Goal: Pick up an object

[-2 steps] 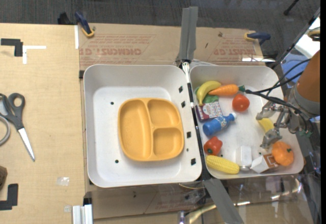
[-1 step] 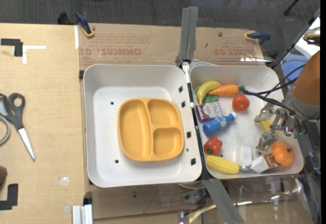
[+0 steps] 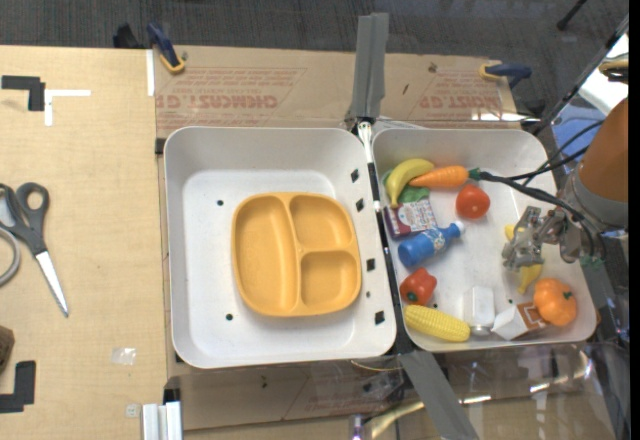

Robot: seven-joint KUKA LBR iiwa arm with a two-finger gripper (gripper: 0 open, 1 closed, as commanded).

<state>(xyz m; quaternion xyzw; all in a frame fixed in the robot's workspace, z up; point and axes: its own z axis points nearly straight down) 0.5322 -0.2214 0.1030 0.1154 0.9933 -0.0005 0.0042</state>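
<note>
Two white bins sit side by side on the bench. The left bin point(image 3: 190, 258) holds a yellow tray point(image 3: 296, 253) with three compartments, lying flat near its middle.

The right bin point(image 3: 455, 133) carries a scatter of toy foods. At its far left lies a curved yellow banana point(image 3: 403, 175), and touching it on the right is an orange carrot point(image 3: 440, 176) with a green tip pointing right. Just nearer is a round red tomato point(image 3: 472, 202). Left of that lies a small packet point(image 3: 412, 217) with a pink and white label, and just below it a blue bottle point(image 3: 428, 244) lies on its side, white cap to the right. A red pepper point(image 3: 419, 285) with a green stem sits nearer still, and a yellow corn cob point(image 3: 434, 324) lies along the near wall. A pale white block point(image 3: 483, 306) rests right of the corn. In the near right corner sits an orange pumpkin-like fruit point(image 3: 555, 302), with a small yellow piece point(image 3: 530, 277) just left of it.

The gripper point(image 3: 522, 240) hangs over the right side of this bin, above that yellow piece; its metal fingers point down and left, and whether they are spread or closed is unclear. Nothing is visibly between them.

Scissors point(image 3: 35, 238) lie on the bench at far left.
</note>
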